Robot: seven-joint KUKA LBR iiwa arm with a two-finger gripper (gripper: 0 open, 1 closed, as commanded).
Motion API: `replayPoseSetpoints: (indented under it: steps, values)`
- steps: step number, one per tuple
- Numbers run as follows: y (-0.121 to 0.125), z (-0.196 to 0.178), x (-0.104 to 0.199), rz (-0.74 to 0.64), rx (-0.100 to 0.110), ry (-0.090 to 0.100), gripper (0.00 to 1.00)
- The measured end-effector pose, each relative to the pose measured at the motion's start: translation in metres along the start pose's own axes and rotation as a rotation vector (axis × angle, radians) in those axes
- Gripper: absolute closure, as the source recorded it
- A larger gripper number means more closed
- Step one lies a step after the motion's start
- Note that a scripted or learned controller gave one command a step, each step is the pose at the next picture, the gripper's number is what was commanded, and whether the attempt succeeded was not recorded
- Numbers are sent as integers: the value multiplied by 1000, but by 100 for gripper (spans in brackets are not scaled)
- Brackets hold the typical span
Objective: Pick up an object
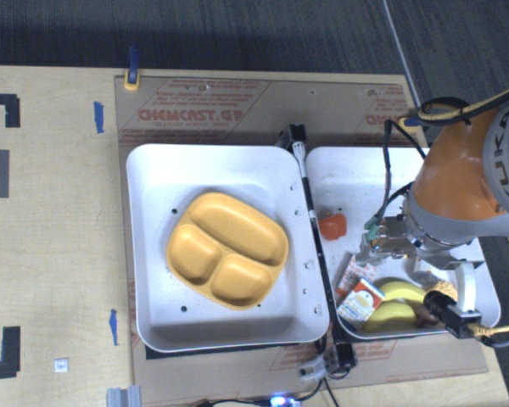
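Note:
The right bin (356, 172) holds a small red-orange tomato-like object (332, 224) near its left wall. At its front lie two yellow bananas (399, 302) and a small white and orange carton (362, 301). The arm's orange and grey wrist hangs over the bin's right half. My gripper (388, 248) sits low inside the bin, just above the bananas and to the right of the red object. Its fingers are hidden under the wrist and cabling.
The left bin (153, 185) holds a large yellow three-compartment tray (227, 248) lying upside down. A black divider bar (310, 214) runs between the bins. Brown cardboard (237, 108) lies behind both bins, with the wooden bench (51, 227) to the left.

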State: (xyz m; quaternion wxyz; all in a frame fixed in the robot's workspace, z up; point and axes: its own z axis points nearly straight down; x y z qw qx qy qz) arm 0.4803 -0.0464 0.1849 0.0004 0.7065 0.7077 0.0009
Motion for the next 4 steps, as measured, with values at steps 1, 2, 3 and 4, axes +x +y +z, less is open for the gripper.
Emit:
replayPoseSetpoints:
  steps: [1,2,3,4]
  values:
    - [0,0,0,1,0,0,0]
    - [2,96,-50,1,-4,3,0]
    - [5,84,-51,3,-18,-3,100]
    - [0,0,13,1,0,0,100]
